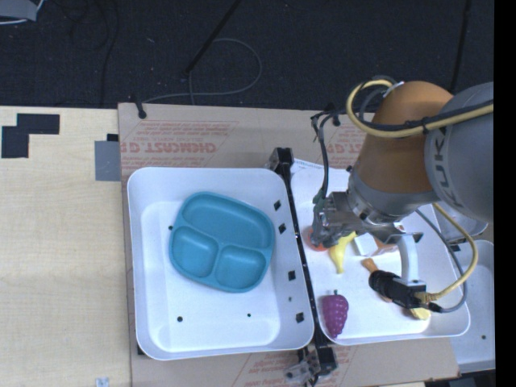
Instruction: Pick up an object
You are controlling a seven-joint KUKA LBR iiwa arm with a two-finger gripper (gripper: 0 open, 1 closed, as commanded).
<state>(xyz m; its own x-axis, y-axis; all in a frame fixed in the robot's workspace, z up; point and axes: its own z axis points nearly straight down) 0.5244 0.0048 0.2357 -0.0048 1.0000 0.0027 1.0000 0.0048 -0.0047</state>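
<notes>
**Operator:** I've got the arm (419, 160) reaching in from the right of the frame, with the gripper (324, 230) down low in the right bin (451, 325), close against its left wall. Whether it is gripping anything, I cannot tell; the wrist hides too much.

**Observer:** What's nearest to it?

**Operator:** A small banana (339, 252), just right of and below the gripper, at middle right of the frame. Next to it I see something orange-red (316, 243), partly hidden. Lower down, near the bin's bottom edge, lies a purple bunch of grapes (334, 313), well apart from the rest.

**Observer:** And the left bin?

**Operator:** The left bin (157, 329) holds a blue divided plate (222, 240), flat and wide.

**Observer:** So, the banana?

**Operator:** I'd judge so. It looks like a light plastic toy, stiff and rather smooth, so it may slip or roll. I'd take it across its narrow middle, not lengthwise along the curve.
</notes>
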